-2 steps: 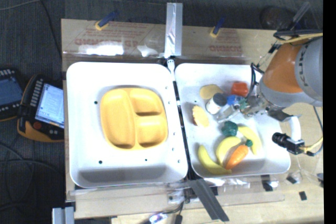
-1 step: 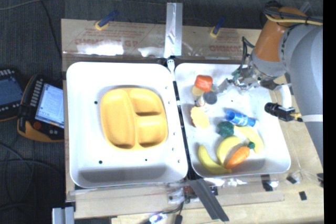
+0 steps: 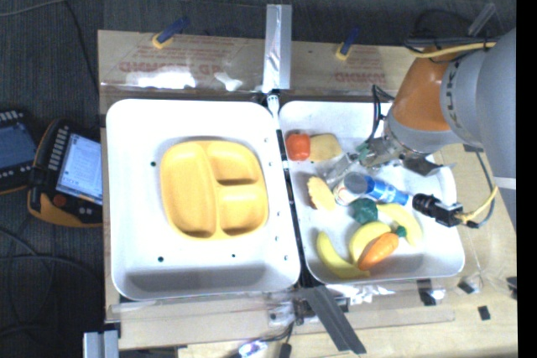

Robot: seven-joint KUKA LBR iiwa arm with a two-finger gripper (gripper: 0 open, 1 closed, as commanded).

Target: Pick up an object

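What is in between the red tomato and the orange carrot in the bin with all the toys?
In the camera view, between the tomato and the carrot lie a ridged yellow piece, a blue-and-white bottle and a dark green toy.

A divided tray (image 3: 214, 187) lies in the middle of the left bin (image 3: 134, 264). In the right bin (image 3: 445, 260), a tomato (image 3: 298, 146) sits at the far left corner, a bottle (image 3: 373, 189) at its middle, and a banana (image 3: 336, 257) and carrot (image 3: 379, 249) along the near edge.
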